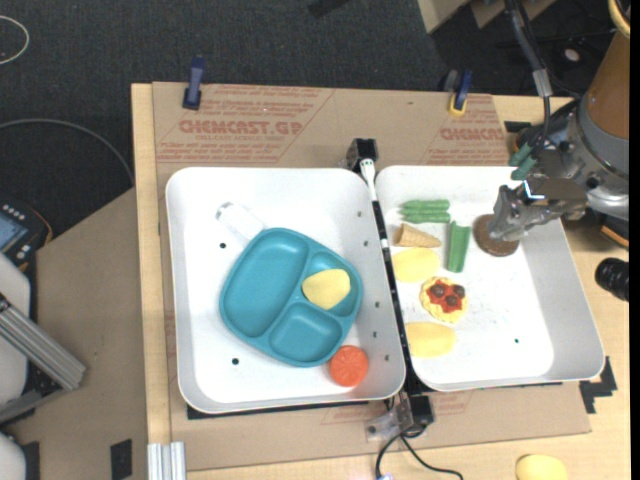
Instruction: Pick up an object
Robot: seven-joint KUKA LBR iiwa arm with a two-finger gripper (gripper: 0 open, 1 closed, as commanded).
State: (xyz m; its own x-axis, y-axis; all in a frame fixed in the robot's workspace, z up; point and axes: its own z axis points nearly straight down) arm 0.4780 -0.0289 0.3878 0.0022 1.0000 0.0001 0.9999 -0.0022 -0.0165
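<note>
My gripper (507, 216) hangs over the upper right part of the right bin (560, 318). It sits directly above a brown round piece (494, 243) and partly covers it. To its left in this bin lie a green bean pod (425, 209), a tan wedge (416, 235), an upright green stick (457, 247), a pale yellow piece (414, 263), a small pizza with red toppings (444, 298) and another yellow piece (431, 340). I cannot tell whether the gripper touches the brown piece.
The left bin (195, 268) holds a teal divided plate (270, 298) with a yellow lemon-like piece (326, 287) in one compartment. An orange ball (349, 365) and a clear item (236, 217) also lie there. A ridge (385, 268) separates the bins.
</note>
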